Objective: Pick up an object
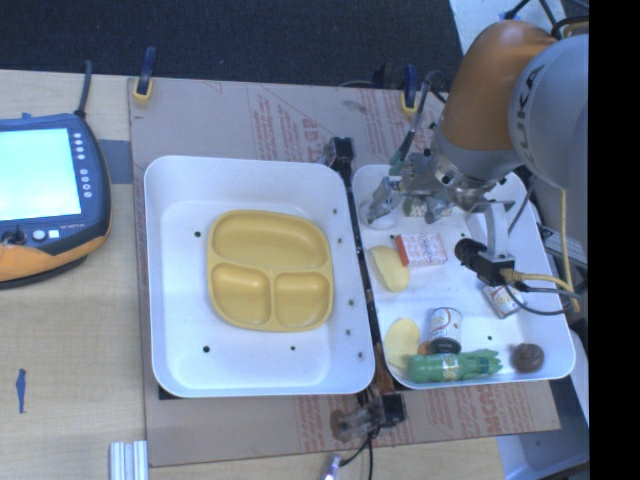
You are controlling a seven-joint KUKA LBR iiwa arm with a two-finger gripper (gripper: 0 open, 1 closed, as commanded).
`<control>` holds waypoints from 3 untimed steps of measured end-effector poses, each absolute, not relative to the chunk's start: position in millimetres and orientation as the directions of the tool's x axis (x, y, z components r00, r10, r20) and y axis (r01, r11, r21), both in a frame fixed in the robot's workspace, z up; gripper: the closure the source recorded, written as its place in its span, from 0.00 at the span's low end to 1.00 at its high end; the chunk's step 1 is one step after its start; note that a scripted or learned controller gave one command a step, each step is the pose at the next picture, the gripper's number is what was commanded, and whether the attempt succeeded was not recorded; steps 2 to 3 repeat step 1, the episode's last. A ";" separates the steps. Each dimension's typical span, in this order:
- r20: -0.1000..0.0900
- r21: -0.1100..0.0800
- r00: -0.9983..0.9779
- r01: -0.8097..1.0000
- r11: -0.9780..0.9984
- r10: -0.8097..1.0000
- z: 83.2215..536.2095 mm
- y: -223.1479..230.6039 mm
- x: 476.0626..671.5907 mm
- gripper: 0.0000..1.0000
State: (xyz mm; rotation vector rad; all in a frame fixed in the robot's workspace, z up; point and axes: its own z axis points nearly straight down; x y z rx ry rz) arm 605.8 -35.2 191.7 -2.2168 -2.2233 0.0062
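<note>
**Arm hovers over the right bin, nothing lifted yet**

From where I stand, the grey arm [520, 78] reaches in from three o'clock and its tool [405, 196] hangs over the twelve o'clock end of the right bin [555, 368]. The metal parts there are a jumble against the white, so I cannot tell whether the tool is spread or pressed together; nothing looks caught in it.

The candidates all lie in that right bin. A small red-and-white packet [420, 249] sits just at six o'clock of the tool, with a pale yellow piece [389, 268] beside it at nine o'clock. Further toward six o'clock lie another yellow piece [401, 337], a small can [443, 328], a green bottle [452, 366] on its side and a brown ball [527, 357]. The left bin [170, 268] holds a yellow divided tray [269, 269].

I judge this to be the approach step. The next move calls for settling squarely over one item, probably the packet, descending, and closing firmly on it.
</note>
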 end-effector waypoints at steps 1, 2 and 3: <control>-0.001 -0.002 -0.002 1.000 0.002 1.000 192.0 -86.2 627.2 0.00; -0.001 -0.002 -0.002 1.000 0.002 1.000 192.0 -86.2 627.2 0.00; -0.001 -0.002 -0.002 1.000 0.002 1.000 192.0 -86.2 627.2 0.00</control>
